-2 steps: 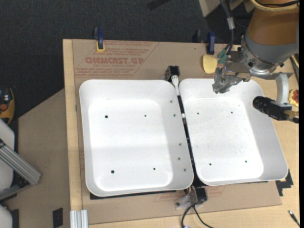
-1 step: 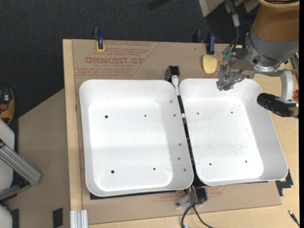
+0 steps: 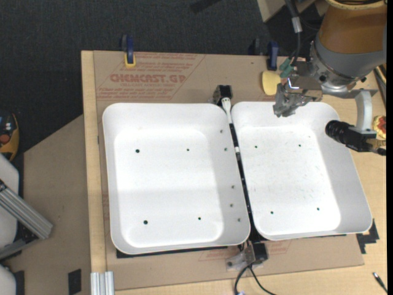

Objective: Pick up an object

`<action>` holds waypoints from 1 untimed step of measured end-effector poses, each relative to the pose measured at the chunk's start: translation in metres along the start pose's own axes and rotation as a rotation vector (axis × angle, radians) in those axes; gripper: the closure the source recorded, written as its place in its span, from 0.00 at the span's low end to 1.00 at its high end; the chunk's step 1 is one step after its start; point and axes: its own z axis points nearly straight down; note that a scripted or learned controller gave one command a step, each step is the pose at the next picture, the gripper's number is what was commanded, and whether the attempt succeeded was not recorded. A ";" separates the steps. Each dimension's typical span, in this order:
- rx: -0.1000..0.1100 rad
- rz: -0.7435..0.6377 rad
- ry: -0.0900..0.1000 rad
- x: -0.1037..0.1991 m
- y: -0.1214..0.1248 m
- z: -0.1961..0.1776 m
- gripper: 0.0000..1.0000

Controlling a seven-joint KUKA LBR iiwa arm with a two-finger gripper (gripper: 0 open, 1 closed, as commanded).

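Brown board [image 3: 159, 269] lay under both bins and reached past the right bin [image 3: 288, 183] on its near and far sides, apparently serving as a common base. The left bin [image 3: 166, 183] sat edge to edge with the right bin, and a thin black strip [image 3: 236, 158] ran along their shared border, judged to keep the pair aligned. The right bin's floor showed small dark dots, taken to be fixing marks and not loose goods.

At the far rim of the right bin, the gripper [image 3: 287, 106] hung over the left part of that rim, carried by the grey and orange arm [image 3: 353, 29] from the right bin's far right. Whether the gripper was spread or pressed together could not be told; nothing was seen pinched in it.

The one likely object, a pale yellow lump [image 3: 270, 82], lay just beyond the right bin's far rim, outside it and just beside the gripper. Contact between the two could not be confirmed. Judgement: the pick was not yet made.

Blue clamps [image 3: 272, 53] stood at the board's far edge, beyond the right bin, presumably pinning the board to the bench.
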 end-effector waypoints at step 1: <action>0.006 0.005 0.000 -0.012 -0.020 0.009 1.00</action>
